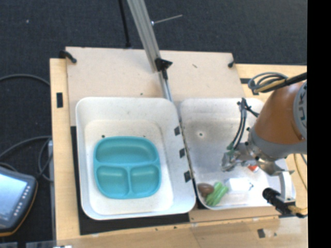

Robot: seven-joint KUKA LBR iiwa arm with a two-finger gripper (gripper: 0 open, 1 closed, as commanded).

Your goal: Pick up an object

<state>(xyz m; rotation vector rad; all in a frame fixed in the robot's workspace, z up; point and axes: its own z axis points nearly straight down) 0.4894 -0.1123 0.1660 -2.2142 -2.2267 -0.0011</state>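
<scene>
Currently the arm [279,123] sits over the right bin [207,118], wrist low over the bin's right half. Gripper [234,159] is roughly mid-bin, just above the floor as far as I can judge; can't tell from this angle whether it's spread or closed, since the wrist and cables hide the tips. Nothing visibly between them, so I wouldn't call anything held. Candidates all sit in the near end of the right bin: green piece [219,193], elongated, long axis running diagonally from lower-left to upper-right; brown lump [206,189] touching or just beside its left end; white item [239,184] just right of the green one, hard to separate from the bin floor. Small red thing [253,167] shows next to the wrist, too small to identify. Key relation: green piece lies toward the camera and slightly left of the gripper, near but not under it. So the next move, I'd guess, is a short shift toward the near wall plus a wrist turn so the closing direction crosses the diagonal axis. Risk: brown lump and bin wall crowd the green piece, so a finger could land on either. Left bin [88,138] holds only a teal tray [127,167], well apart; not relevant to this reach.
</scene>
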